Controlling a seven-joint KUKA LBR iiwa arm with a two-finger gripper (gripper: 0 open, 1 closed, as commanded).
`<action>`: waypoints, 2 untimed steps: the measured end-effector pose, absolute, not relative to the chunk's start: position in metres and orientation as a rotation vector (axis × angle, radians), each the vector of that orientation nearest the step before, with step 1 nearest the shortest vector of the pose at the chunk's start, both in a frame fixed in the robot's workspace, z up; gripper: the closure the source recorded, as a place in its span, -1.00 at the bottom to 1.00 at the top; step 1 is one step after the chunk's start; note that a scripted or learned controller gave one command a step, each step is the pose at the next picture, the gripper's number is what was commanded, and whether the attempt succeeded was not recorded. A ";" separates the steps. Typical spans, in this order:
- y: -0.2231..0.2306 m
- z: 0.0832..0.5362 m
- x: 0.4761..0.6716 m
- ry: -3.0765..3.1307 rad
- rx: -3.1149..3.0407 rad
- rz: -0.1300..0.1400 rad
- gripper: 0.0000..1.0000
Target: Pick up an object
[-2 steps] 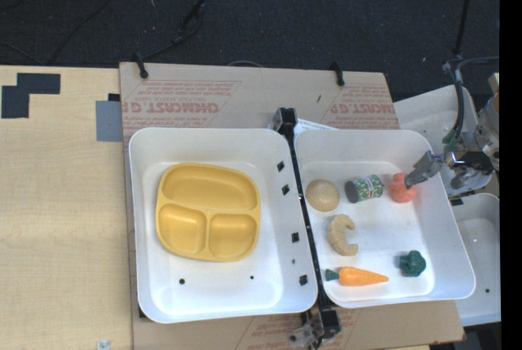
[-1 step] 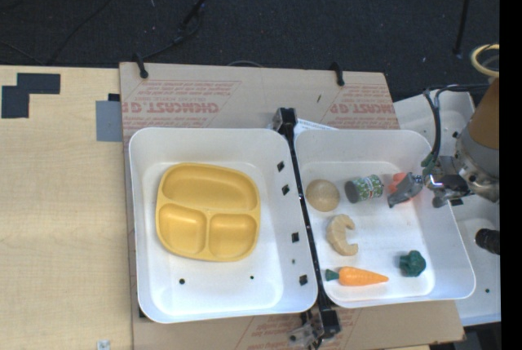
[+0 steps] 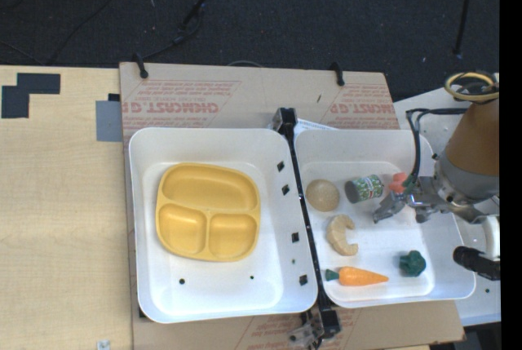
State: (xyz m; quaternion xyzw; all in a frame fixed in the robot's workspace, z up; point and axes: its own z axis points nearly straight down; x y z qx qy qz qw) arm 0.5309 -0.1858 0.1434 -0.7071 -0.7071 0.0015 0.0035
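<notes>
Over the right bin's (image 3: 359, 146) right side, the gripper (image 3: 393, 206) sits low, arm (image 3: 477, 146) coming in from the right w/ its orange band above the grey wrist, tilted down and leftward. Whether it's spread or pinched can't be told from this angle; nothing visibly sits in it. Grey metal tip pokes left toward the bin's middle, w/ a small red-orange bit (image 3: 399, 179) just above it, too small to identify. Just left of the tip: a small can (image 3: 364, 188) w/ a green label, lying on its side, near but apparently not touching. Left again, a round tan ball-like obj (image 3: 323, 195), close beside the can. Below that, a curved beige piece (image 3: 342, 235), crescent-ish. Near the bin's front edge, a toy carrot (image 3: 361, 277) lies flat, green end pointing left, and off to its right a dark green lump (image 3: 413, 263) sits near the front-right corner, below the wrist. Can is the closest obj to the tip; the rest are apart from it. Across the black divider (image 3: 297, 201), the left bin (image 3: 147, 201) carries a yellow three-section plate (image 3: 209, 210), roughly centred, well apart from the arm. Both bins rest on a cardboard sheet (image 3: 245, 94) on the bench.
</notes>
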 end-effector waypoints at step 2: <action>-0.186 0.102 0.530 -2.214 -2.221 0.004 1.00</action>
